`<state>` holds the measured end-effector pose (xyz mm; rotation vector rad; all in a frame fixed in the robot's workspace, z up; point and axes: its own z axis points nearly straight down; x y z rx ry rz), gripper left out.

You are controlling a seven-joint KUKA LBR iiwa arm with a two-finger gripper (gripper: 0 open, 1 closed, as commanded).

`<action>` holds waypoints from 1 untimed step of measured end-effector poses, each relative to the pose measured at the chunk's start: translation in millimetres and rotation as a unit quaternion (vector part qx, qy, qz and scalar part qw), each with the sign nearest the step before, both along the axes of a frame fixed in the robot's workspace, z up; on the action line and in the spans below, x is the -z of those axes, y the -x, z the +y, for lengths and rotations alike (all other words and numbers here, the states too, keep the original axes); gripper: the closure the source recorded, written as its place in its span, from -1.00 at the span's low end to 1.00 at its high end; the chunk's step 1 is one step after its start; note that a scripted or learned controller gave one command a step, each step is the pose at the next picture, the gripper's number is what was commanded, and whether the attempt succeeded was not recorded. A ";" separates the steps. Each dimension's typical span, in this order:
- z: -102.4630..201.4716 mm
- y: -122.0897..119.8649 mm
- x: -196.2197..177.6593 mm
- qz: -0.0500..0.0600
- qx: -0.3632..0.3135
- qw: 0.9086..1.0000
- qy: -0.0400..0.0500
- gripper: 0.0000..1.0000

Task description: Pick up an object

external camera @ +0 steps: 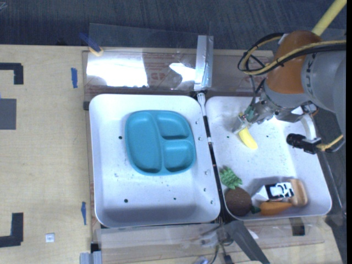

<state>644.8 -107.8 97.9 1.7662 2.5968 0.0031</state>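
Two bins sit side by side on the desk; the yellow object (248,139) lies in the right bin (316,172), just below the jaws (248,118). It looks smooth and tapered, so a skewed close could squirt it aside. How far the jaws stand open I cannot tell; they seem to touch its upper end.

A black-and-white label (279,190) sits on the packet (286,192) in the right bin (its marks too blurred to read).

grey arm (324,81) in from right, wrist bent down-left, low
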 end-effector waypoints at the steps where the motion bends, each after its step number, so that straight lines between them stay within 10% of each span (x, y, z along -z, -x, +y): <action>1: 76.0 -4.2 -89.3 -0.002 0.054 0.999 -0.001 1.00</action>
